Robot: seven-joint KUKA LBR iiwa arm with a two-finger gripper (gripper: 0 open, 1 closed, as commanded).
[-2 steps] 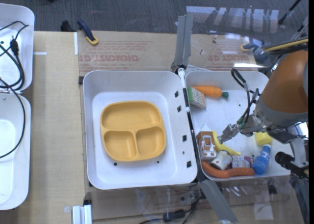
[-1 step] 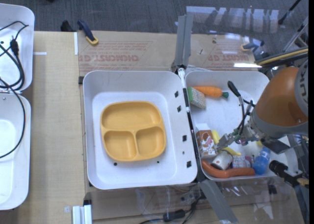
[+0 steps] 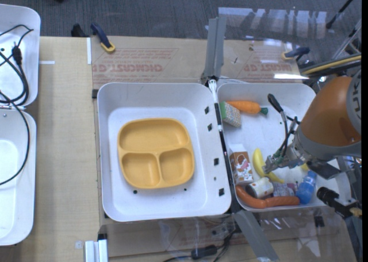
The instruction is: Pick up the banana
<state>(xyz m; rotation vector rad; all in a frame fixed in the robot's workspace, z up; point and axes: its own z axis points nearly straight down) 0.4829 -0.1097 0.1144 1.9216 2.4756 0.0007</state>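
Observation:
The yellow banana (image 3: 259, 162) lies in the right bin (image 3: 260, 131), near its middle, partly covered at its right end. My gripper (image 3: 275, 164) hangs just to the banana's right, low over the bin's contents, below the orange wrist band (image 3: 329, 119). The arm's bulk hides the space around the fingertips.
The right bin also holds a carrot (image 3: 245, 106), a small box (image 3: 232, 115), a printed snack packet (image 3: 242, 166), a red sausage-like toy (image 3: 267, 200), a white block (image 3: 261, 188) and a blue bottle (image 3: 306, 187). A yellow divided plate (image 3: 155, 153) sits in the left bin (image 3: 109, 157).

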